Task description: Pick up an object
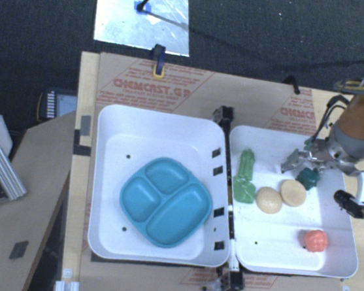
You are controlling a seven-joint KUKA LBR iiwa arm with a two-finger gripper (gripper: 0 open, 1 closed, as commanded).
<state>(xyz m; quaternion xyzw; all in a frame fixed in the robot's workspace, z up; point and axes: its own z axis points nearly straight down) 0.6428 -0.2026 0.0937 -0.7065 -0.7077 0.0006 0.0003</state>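
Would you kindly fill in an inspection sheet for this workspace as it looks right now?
Surface: two shallow white bins side by side on a bench, left bin and right bin.
Job's things: in the right bin, a green piece, two beige round pieces touching each other, a dark teal piece and an orange-pink ball.
Clutter: a blue divided plate in the left bin.
Grippers: the pincer is over the right bin's far right part, right by the dark teal piece; finger state cannot be told.
Cables: wires at the front edge between the bins.
Surroundings: a cardboard sheet under the bins, a shiny sheet on dark carpet beyond.
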